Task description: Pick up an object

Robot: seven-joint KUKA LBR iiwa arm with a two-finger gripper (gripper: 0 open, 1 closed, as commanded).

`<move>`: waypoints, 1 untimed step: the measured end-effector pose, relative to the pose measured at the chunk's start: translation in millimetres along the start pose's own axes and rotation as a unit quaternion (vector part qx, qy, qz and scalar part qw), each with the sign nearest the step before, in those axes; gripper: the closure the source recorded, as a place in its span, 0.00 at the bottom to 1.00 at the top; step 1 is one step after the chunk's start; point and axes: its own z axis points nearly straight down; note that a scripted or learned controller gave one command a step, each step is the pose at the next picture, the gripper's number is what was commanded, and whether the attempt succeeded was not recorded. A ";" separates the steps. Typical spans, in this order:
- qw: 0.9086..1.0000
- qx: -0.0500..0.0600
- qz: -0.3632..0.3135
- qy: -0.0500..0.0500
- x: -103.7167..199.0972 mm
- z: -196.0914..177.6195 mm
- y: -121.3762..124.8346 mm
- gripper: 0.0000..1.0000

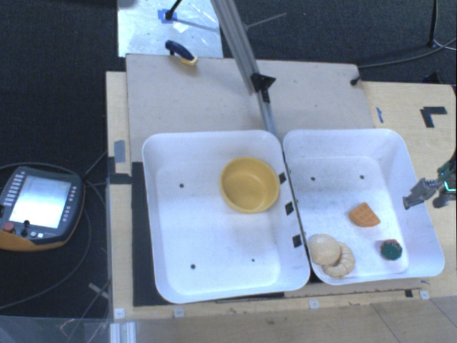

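Note:
The left bin (171, 263) holds a yellow bowl (250, 184), upright near its upper right corner. Three things lie in the right bin (321, 148): an orange wedge (364, 215), a small dark green round thing (390, 249), and a beige bun (323, 249) touching a ridged beige pastry (343, 264) at the front left. My gripper (415, 199) hangs over the right bin's right rim, above and to the right of the orange wedge, with nothing seen in it.
A slanted metal pole (239, 41) crosses the back board down to the gap between the bins. A blue and yellow clamp (181, 51) lies at the board's back left. A teach pendant (39, 206) rests on the floor to the left.

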 end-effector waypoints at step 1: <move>1.000 0.000 0.000 0.000 0.0 0.0 0.0 0.00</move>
